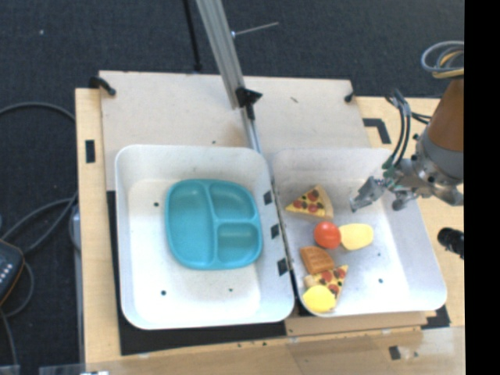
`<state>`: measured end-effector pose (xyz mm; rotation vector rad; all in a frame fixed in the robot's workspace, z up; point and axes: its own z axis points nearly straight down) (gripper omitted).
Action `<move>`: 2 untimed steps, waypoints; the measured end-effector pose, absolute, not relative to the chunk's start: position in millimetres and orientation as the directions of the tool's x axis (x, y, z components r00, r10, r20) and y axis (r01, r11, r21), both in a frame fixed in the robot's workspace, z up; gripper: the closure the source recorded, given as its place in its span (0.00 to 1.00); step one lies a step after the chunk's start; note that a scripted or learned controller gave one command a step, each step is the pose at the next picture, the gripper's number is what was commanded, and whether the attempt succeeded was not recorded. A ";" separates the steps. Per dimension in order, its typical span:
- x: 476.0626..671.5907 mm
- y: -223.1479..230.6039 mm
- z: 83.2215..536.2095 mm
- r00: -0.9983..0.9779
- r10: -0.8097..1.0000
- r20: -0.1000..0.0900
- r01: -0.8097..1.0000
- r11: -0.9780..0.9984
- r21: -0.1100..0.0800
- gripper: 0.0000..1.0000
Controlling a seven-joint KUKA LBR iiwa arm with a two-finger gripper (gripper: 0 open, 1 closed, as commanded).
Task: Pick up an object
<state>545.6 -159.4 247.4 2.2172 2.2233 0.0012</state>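
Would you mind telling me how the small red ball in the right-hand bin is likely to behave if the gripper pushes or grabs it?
The red ball looks round and smooth, so it would probably roll if nudged. It touches the yellow piece, which may block rolling that way. Its glossy curve could slip from the gripper unless squeezed across its middle. It appears small, likely light.

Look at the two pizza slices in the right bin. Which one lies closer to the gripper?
The upper pizza slice, lying alone near the bin divider, is closer to the gripper. The other slice sits lower, among the food at the bin's front edge.
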 end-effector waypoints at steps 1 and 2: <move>545.6 -159.4 247.5 -0.002 1.000 0.000 1.000 0.002 0.002 0.00; 544.6 -160.4 205.4 0.000 1.000 -0.001 1.000 0.000 -0.003 0.00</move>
